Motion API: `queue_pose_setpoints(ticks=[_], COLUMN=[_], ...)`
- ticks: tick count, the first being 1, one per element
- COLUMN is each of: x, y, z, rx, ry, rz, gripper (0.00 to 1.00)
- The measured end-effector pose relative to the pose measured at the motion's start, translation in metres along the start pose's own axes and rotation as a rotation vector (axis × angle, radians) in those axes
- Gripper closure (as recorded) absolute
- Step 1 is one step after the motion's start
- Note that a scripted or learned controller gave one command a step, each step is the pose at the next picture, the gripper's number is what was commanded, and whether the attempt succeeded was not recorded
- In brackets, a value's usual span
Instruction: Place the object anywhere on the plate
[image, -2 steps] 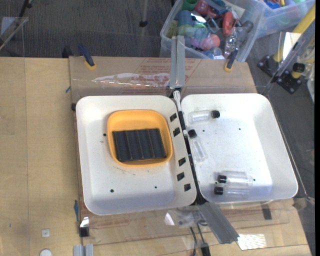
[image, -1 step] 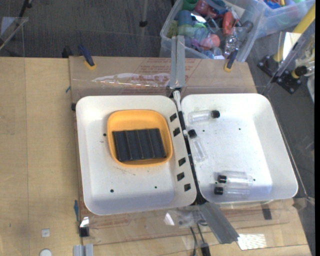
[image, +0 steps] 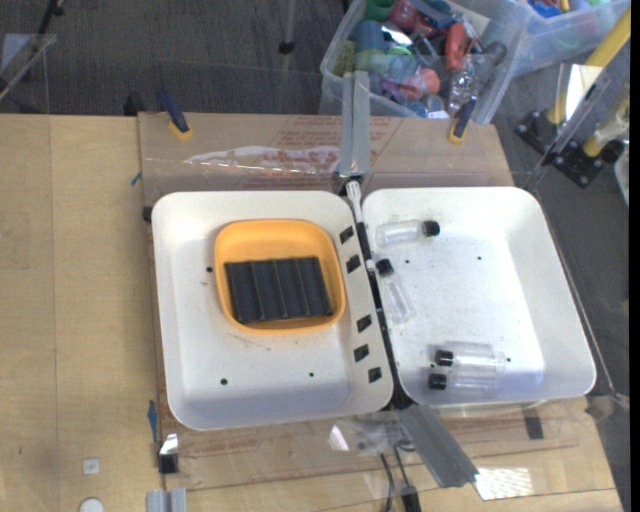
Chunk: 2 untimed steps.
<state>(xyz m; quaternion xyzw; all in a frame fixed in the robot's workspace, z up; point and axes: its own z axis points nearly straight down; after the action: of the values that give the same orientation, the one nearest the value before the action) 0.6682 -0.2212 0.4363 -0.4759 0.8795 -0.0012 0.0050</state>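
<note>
Right bin (image: 520, 300): two vials (image: 465, 365) near front edge, others along left edge | left bin (image: 180, 330): orange plate (image: 275, 235) bearing black block (image: 278, 289) | gripper: state indeterminable.

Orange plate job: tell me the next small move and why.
Probably bring the arm in over the right bin above the clear vial with the black cap near its far-left corner. The vials lie in that bin, while the orange plate in the left bin holds only a black ridged block.
</note>
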Motion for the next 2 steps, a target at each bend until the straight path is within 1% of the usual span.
queue_pose_setpoints(ticks=[1, 2], x=[0.0003, 0.0002], y=[0.0, 0.0001], z=[0.0003, 0.0026], rx=[-0.001, -0.003], ry=[-0.001, -0.001], rz=[-0.319, -0.692], gripper=[1.0, 1.0])
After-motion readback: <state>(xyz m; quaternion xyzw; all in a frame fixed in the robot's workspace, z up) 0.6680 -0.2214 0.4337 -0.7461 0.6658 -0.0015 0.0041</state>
